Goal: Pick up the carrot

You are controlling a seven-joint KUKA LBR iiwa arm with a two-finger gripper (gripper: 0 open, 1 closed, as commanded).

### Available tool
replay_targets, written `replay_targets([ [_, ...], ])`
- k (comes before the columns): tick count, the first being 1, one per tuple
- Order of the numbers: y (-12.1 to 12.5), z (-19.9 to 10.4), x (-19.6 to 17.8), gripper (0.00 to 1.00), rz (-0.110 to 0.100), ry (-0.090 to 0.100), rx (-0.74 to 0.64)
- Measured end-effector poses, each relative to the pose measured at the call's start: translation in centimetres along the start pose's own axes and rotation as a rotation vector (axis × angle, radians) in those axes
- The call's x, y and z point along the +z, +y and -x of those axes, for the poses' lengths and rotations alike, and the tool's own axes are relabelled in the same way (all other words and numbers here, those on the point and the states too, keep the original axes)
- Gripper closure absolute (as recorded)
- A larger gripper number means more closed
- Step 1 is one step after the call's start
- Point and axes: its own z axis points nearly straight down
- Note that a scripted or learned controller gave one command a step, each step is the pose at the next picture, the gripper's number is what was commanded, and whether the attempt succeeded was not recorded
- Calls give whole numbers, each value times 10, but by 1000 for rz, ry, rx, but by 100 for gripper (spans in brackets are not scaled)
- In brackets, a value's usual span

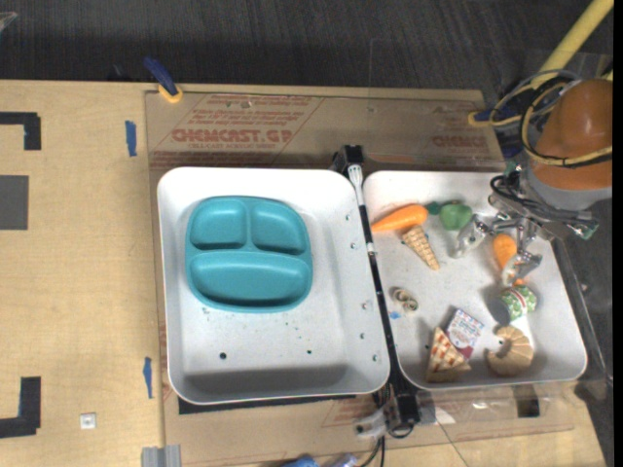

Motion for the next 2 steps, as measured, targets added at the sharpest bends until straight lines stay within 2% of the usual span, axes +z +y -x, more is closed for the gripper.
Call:
replay_targets([
  [1,-2,-23,3,0,-2,-8,67],
  [2,-5,-20,-12,100,-13,-17,67],
])
